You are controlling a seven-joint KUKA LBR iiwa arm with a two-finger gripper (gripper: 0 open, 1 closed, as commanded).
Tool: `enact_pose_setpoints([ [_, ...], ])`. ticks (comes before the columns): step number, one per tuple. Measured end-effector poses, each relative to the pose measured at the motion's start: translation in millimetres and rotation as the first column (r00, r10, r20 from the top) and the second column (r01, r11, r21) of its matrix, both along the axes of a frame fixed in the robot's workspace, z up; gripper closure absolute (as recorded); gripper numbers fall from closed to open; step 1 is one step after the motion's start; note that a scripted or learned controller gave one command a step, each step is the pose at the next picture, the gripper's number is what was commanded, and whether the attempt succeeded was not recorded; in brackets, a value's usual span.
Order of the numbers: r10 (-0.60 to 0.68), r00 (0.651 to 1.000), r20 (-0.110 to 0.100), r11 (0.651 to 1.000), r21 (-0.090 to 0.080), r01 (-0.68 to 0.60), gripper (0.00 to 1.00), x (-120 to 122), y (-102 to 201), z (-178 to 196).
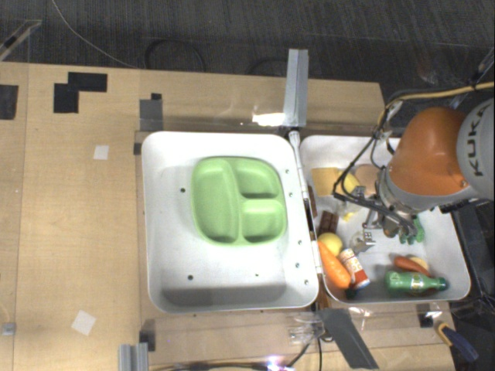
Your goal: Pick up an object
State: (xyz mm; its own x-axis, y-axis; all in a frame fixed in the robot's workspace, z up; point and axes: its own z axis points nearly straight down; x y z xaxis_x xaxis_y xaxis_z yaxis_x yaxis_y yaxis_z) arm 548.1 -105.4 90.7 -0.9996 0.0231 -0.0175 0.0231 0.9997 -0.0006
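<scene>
My gripper [372,232] hangs low over the middle of the right bin [456,242], below the arm's orange band [430,150]. Just under and left of it lies a small red-and-white bottle [354,267], with an orange carrot [334,268] and a yellow lemon [330,243] beside that. A green bottle [414,284] lies on its side at the bin's front right, and a hot dog [409,264] sits just behind it. A small green item [418,231] peeks out to the right of the gripper. Nothing can be seen held.
The left bin [166,230] holds a green divided plate [237,199]. A tan block [326,179] and a yellow piece [349,184] sit at the right bin's back left, and a dark brown item [327,222] lies by the dividing wall. Cables run across the arm.
</scene>
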Motion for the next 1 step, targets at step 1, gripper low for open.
enact_pose_setpoints([
  [1, -0.204, 0.979, -0.029, 0.979, 0.005, 0.204, 0.00, 88.8, -57.8, -1.8],
])
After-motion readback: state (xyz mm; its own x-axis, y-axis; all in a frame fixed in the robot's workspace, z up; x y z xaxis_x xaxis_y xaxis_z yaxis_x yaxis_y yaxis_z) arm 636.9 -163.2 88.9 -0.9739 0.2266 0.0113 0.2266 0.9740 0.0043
